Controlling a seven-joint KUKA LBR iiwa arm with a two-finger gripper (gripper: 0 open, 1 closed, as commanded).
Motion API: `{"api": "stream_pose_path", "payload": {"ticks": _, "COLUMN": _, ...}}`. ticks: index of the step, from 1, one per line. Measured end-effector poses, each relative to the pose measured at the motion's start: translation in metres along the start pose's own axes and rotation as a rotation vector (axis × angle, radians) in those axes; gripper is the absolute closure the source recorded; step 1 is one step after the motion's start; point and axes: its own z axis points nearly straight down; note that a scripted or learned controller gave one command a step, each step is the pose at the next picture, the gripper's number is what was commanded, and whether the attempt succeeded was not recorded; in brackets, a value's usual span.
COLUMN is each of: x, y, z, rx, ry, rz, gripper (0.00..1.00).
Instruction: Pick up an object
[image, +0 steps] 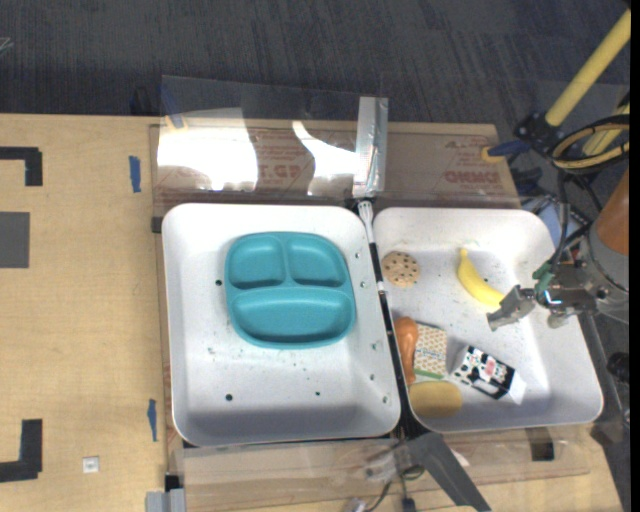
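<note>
Nearest the camera, at 6 o'clock in the right bin (575, 395), lie a tan potato-like lump (436, 397) and a black-and-white patterned packet (484, 372), just beside each other. Behind them, along the 9 o'clock wall, an orange carrot (405, 337) touches a checked packet (430, 350). Farther back sit a round cookie (400, 267) at 11 o'clock and a yellow banana (477, 279) near 12 o'clock. The gripper (512, 308) hangs at 3 o'clock, just beside the banana's lower tip; I cannot tell how far its jaws stand apart, and nothing shows between them. The left bin (200, 380) holds 1 teal divided plate (290, 288).

The banana is the likeliest target. Judging from here, its curved, smooth skin could slip out sideways on closing, or the descent could nudge it toward 9 o'clock and the grasp could come up empty.
</note>
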Motion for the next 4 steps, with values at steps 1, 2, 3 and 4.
{"api": "stream_pose_path", "payload": {"ticks": 1, "x": 0.004, "y": -0.001, "z": -0.018, "rx": -0.004, "ry": -0.002, "rz": 0.239, "gripper": 0.00}}
{"api": "stream_pose_path", "payload": {"ticks": 2, "x": 0.006, "y": 0.059, "z": 0.020, "rx": -0.001, "ry": -0.002, "rz": 0.069, "gripper": 0.00}}
{"api": "stream_pose_path", "payload": {"ticks": 3, "x": -0.027, "y": 0.134, "z": 0.091, "rx": 0.001, "ry": -0.001, "rz": -0.084, "gripper": 0.00}}
{"api": "stream_pose_path", "payload": {"ticks": 4, "x": -0.040, "y": 0.131, "z": 0.151, "rx": -0.008, "ry": -0.002, "rz": -0.119, "gripper": 0.00}}
